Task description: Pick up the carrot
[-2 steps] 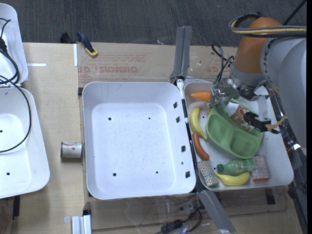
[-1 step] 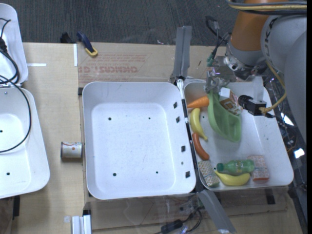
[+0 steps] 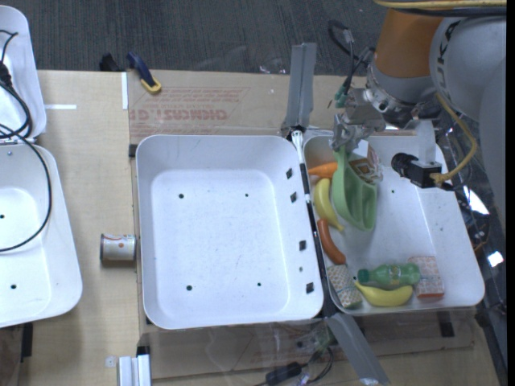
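Observation:
The carrot (image 3: 323,170) is a short orange piece lying at the far left end of the right bin (image 3: 451,240), partly hidden behind a green object. My gripper (image 3: 349,141) hangs just to the right of it and slightly above. It is shut on the top of the soft green object (image 3: 356,193), which dangles down from the fingers over the bin's left half. The carrot itself lies free on the bin floor, beside a yellow banana (image 3: 323,203).
A red-orange sausage-like piece (image 3: 331,244) lies along the right bin's left wall. A second banana (image 3: 385,296), a green bottle (image 3: 391,275) and a pink block (image 3: 427,277) crowd its near edge. The left bin (image 3: 153,215) adjoins. A small can (image 3: 118,248) lies on the bench.

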You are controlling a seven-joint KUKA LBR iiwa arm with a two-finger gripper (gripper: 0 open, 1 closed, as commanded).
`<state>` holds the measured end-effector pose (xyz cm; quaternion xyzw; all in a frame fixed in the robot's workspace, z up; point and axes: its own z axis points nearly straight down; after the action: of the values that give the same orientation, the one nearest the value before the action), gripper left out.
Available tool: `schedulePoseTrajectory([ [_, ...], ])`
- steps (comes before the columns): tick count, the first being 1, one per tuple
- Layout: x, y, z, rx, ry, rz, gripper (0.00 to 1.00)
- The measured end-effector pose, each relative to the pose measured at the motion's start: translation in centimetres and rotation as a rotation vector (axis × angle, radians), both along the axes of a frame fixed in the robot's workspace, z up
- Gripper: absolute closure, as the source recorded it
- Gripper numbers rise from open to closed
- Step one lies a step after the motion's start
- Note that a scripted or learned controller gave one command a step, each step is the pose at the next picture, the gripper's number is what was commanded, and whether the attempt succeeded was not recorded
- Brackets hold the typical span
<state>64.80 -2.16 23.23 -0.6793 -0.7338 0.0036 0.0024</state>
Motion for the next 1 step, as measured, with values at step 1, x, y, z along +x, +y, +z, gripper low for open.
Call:
schedulePoseTrajectory([
  [1,-10.00,-1.00,-4.18,0.003,-0.005,0.245,1.00],
])
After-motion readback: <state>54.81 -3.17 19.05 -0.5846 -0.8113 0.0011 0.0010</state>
